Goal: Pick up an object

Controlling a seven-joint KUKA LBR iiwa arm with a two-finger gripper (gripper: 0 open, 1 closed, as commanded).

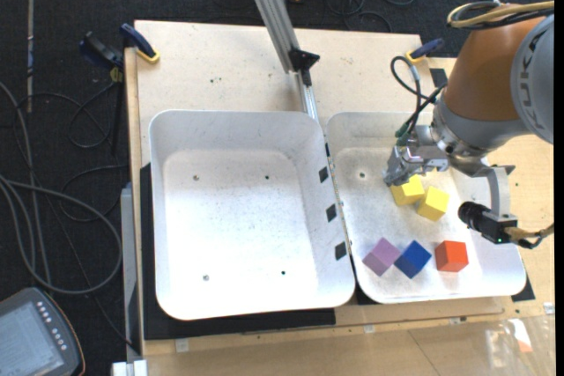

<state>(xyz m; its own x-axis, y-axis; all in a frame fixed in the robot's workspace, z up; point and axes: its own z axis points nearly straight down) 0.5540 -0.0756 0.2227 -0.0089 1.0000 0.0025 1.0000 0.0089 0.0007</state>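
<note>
Yellow plastic shows right under the claw [405,175]: one yellow cube [408,190] sits in the right bin [370,136], toward the middle right of the frame, with its upper edge touching or tucked beneath the metal fingertips. Whether those tips grip the cube or merely rest above it cannot be told from this angle, and their spread is likewise hidden by the wrist. A second yellow cube [433,203] lies just beside the first, to its lower right, the two touching or nearly so.

Lower in the same bin, near its front rim, three more cubes form a loose row: a purple cube [382,256] on the left, a blue cube [412,259] just beside it, and an orange-red cube [451,255] a little apart on the right.

The arm [493,92] enters from the right of the frame, its orange band wide above the grey wrist, with cables looping along it and a small black module hanging at its lower right.

The left bin [167,154] fills the centre left of the frame, its white floor speckled. Both bins rest on a pale desk [229,57]. A slanted metal rail [269,0] runs down from the top centre to the seam between the bins. Blue-and-yellow clamps [132,44] grip the desk's upper left corner.
</note>
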